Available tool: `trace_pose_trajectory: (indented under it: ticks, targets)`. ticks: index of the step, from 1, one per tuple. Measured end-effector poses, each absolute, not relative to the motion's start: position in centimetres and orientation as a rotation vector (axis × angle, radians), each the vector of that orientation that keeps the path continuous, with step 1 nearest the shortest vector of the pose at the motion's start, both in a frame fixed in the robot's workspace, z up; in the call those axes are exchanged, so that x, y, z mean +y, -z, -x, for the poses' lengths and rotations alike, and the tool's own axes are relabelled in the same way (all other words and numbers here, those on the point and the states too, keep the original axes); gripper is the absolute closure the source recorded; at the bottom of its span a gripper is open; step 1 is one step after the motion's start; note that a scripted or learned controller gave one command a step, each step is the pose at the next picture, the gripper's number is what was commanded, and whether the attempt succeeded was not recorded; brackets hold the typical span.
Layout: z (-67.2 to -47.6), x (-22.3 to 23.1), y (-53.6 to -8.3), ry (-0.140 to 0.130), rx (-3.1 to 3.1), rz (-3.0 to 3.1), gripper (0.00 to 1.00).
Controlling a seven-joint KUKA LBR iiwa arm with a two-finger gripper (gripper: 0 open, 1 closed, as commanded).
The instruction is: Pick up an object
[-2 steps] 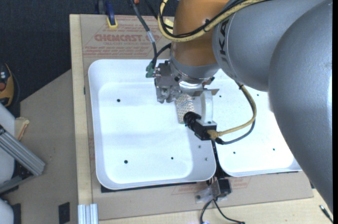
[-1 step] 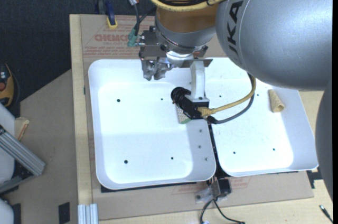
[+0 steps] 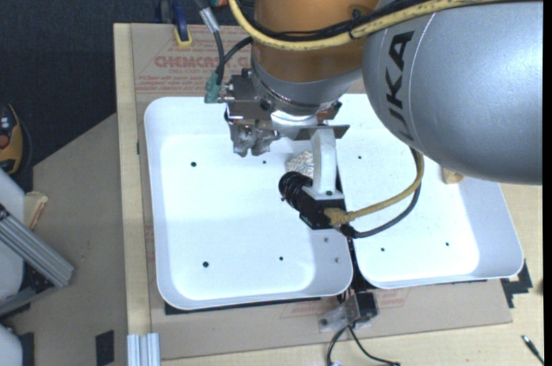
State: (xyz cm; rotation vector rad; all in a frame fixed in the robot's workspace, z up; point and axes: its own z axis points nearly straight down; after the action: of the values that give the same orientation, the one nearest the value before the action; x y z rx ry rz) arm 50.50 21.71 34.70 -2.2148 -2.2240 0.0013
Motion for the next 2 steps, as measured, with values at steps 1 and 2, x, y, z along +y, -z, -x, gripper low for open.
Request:
trace_pose_trajectory:
  ticks: [1, 2]
  targets:
    - [-52.2, 22.5, -28.6, -0.012, -2.218, 2.220, 1.00]
    - [-47.7, 22.5, -29.6, -0.007, -2.221, 2.216, 1.00]
